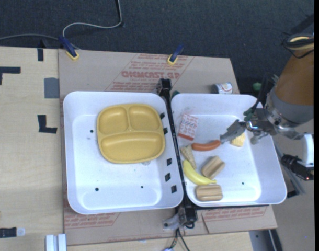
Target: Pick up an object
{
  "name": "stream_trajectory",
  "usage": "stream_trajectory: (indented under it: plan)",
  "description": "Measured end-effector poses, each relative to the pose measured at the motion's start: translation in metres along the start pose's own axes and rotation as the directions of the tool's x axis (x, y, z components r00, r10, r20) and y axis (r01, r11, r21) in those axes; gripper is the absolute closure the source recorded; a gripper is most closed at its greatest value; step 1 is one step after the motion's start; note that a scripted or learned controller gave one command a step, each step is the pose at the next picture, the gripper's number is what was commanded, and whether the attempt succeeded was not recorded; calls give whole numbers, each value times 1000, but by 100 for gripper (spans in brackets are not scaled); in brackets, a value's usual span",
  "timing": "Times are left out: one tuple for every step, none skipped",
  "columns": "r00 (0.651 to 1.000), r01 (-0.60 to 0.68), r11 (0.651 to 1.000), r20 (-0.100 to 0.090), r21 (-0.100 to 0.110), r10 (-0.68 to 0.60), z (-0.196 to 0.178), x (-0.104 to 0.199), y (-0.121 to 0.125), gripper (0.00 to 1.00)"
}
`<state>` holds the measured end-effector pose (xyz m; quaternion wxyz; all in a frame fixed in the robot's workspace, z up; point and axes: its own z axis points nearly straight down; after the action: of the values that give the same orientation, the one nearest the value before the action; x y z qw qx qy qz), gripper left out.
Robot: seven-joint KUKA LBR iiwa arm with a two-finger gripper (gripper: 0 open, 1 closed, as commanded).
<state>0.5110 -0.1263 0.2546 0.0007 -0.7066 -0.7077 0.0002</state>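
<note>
Yellow and pale, a small wedge-shaped toy food piece [238, 139] lies in the right-hand white bin [264, 184], near its far right side, and it is the object nearest the hand [234, 132]. The hand's dark fingers point leftward and downward over that piece; they look slightly parted, with nothing visibly gripped between them, though the tips overlap the wedge and contact cannot be made out.

Just left of the wedge lies a red-orange sausage [205, 145], close to the fingertips but apart from them. Further toward the near edge sit a bun-coloured hot dog [213, 167], a yellow banana [196, 174], a second bread roll [208, 193] and a small beige piece [188, 153] beside the bin divider. A red-and-white paper packet [188, 126] lies flat near the far wall.

The left bin [78, 156] carries a yellow divided plate [131, 132]. Both bins rest on a cardboard sheet on the wooden tabletop [18, 140].

To do this step well, the hand should likely settle on one target, either wedge or sausage, centre the fingers across its narrow width, and descend straight before closing. The sausage is round and may roll away; the wedge is small and could slip out sideways.
</note>
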Motion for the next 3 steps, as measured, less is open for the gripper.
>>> stream_trajectory:
  plan:
    - [1000, -1, 1000, -1, 3, 1, 133, 29, 33, 0]
    - [1000, -6, 1000, 9, -10, 6, 157, 25, 57, 0]
    - [1000, -4, 1000, 4, -3, 4, 150, 28, 56, 100]
